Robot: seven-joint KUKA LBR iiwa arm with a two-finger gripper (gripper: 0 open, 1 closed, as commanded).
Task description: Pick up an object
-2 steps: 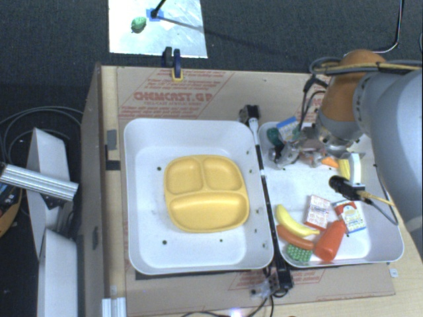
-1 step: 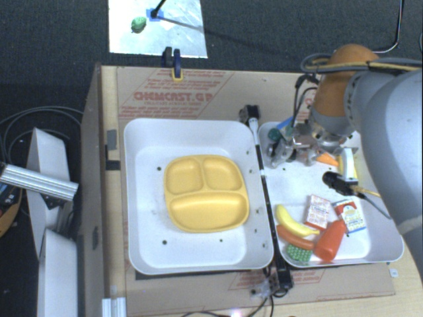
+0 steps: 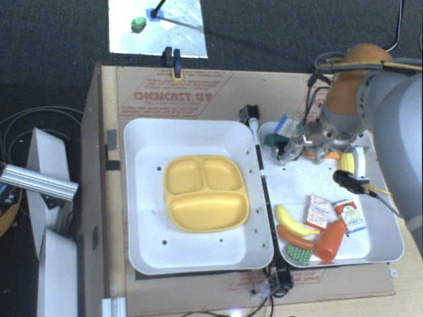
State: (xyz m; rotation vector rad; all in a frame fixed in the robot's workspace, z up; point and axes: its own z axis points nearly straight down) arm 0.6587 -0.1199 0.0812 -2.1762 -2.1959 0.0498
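The bench (image 3: 178,91) under me bears two white bins side by side. My arm (image 3: 390,104) comes in from the right, over the far end of the right bin (image 3: 310,177). The left bin (image 3: 132,197) holds one yellow divided plate (image 3: 205,193), lying flat near its middle.

My gripper (image 3: 291,145) hangs low at the far left corner of the right bin, close to the wall between the bins. Just beside it, on the far side, sits a small blue piece (image 3: 284,125). I cannot tell whether I touch it, how far my gripper is open, or whether it has hold of anything.

The other things to pick lie crowded at the near end of the right bin, well apart from me. An orange bottle (image 3: 329,240) lies tilted there. A banana (image 3: 294,221) lies just beside a carrot (image 3: 294,236). Two small cartons (image 3: 318,211) sit side by side, and a green piece (image 3: 297,254) is tucked into the near corner.
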